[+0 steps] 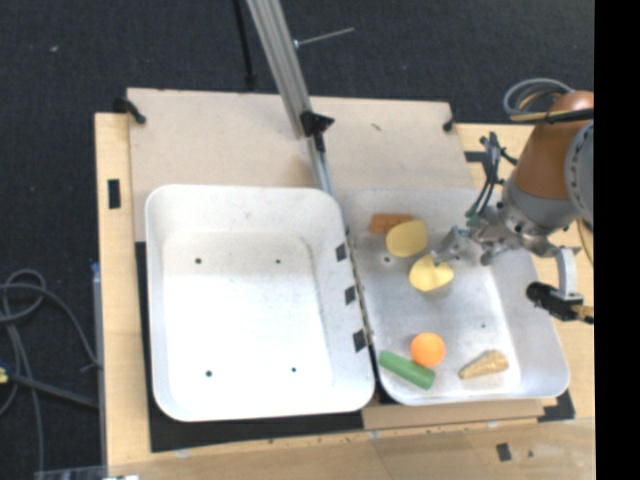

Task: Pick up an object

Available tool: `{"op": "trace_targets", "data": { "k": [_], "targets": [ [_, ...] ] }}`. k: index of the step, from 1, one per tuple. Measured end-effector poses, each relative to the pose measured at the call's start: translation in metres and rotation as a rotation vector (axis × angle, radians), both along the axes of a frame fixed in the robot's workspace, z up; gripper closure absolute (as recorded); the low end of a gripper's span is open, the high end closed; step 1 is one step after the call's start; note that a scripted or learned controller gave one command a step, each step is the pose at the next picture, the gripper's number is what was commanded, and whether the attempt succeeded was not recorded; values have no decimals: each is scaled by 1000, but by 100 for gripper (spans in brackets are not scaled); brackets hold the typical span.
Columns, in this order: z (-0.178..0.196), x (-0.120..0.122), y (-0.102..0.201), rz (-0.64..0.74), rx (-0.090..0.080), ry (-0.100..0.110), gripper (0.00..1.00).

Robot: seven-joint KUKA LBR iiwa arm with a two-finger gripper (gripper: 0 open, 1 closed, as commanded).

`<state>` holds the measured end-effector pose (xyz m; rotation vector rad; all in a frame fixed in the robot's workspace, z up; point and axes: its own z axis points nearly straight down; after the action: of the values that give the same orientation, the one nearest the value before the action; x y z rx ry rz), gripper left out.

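end effector (447, 255): state unclear | yellow object (430, 276): just below-left, touching unclear

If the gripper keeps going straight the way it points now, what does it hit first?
Most likely the pale yellow piece: the gripper points left and slightly down the picture, just above and beside it. Height is unclear from this slant, so it might pass over it.

The floor (120, 28) is dark, like a black carpet. A light wooden bench (118, 298) stands on it, with a paler board (230, 138) lying on top. A shiny metal pole (280, 53) leans up from the back of the bench. Grey cables (30, 308) curl on the floor at the left.
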<state>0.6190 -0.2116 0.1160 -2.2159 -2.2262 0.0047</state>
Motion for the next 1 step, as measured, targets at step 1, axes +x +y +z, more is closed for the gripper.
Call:
{"op": "trace_targets", "data": {
  "k": [1],
  "targets": [
    [15,2,-1,1,-2,-8,100]
  ]
}}
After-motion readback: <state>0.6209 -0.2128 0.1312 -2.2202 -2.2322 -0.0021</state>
